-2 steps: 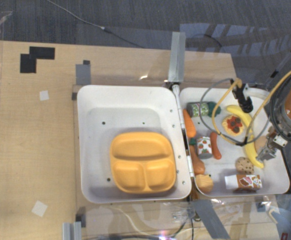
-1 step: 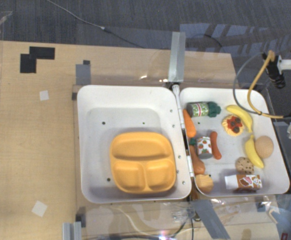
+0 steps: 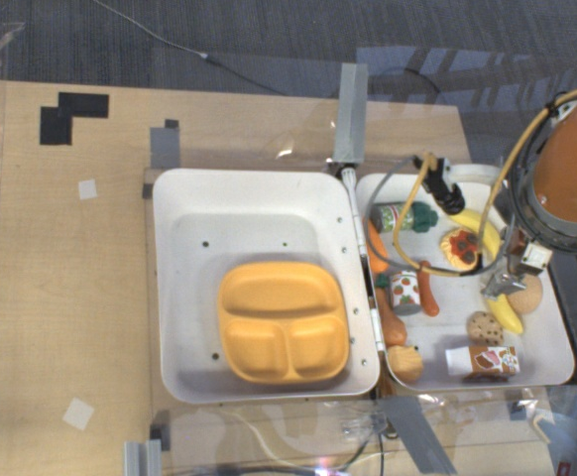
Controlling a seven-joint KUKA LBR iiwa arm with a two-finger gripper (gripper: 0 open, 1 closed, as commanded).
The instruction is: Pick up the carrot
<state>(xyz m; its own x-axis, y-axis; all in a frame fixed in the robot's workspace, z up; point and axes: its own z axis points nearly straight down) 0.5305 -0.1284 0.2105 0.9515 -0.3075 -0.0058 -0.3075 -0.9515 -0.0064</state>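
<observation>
Counter (image 3: 60,296) carries two white bins side by side. Left bin (image 3: 184,216) holds a yellow divided tray (image 3: 284,320), three compartments, sitting toward the near edge. Right bin (image 3: 556,350) is cluttered: carrot (image 3: 378,249) lies along its left wall, a sausage (image 3: 428,291) just right of that, a small can (image 3: 404,291) between them, broccoli (image 3: 423,216) near the far side, pizza slice (image 3: 460,249), banana (image 3: 507,313), cookie (image 3: 484,326) and a small carton (image 3: 482,361) near the front. Arm (image 3: 566,172) with orange band comes in from the right; gripper (image 3: 502,284) is low over the banana, well apart from the carrot. Yellow cable (image 3: 414,206) loops over the bin.
</observation>
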